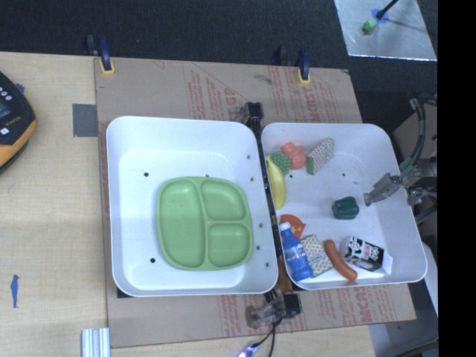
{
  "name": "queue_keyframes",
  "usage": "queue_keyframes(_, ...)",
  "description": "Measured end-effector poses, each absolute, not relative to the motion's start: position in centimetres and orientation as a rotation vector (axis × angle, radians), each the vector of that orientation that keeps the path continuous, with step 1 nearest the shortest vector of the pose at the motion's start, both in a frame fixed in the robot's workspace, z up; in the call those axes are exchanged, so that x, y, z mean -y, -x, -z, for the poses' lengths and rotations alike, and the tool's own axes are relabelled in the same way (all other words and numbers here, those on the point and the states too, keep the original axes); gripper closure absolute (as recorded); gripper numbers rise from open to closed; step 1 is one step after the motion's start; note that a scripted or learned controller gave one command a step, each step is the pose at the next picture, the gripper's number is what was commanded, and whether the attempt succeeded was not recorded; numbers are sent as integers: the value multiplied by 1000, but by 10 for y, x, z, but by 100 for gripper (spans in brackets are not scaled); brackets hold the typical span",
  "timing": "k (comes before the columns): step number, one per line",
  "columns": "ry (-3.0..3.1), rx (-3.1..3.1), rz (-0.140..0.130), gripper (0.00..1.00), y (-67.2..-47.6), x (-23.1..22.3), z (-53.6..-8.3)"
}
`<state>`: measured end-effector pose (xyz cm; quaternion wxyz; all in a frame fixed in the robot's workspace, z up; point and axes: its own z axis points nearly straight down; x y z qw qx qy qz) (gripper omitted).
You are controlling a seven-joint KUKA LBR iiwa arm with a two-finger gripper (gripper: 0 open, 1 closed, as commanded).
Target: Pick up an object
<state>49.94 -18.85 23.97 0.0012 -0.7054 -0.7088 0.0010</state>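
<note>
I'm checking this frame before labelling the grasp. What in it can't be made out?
- Pincer: small and dim in the camera view; its state is unreadable.
- Arm: cut off by the right edge.
- Orange item: partly hidden by the blue bottle.
- Milk carton print: too small.

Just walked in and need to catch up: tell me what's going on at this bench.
A robot arm reaches in from the right with its gripper low over the right bin, right beside a dark green object. Nothing is visibly held. That bin also holds a banana, a blue bottle, a sausage and a black-and-white carton. The left bin holds a green divided plate. No pick has happened yet.
</note>
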Motion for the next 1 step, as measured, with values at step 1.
queue_keyframes(1, 2212, 2226, -6, 0, -543, 183, -129)
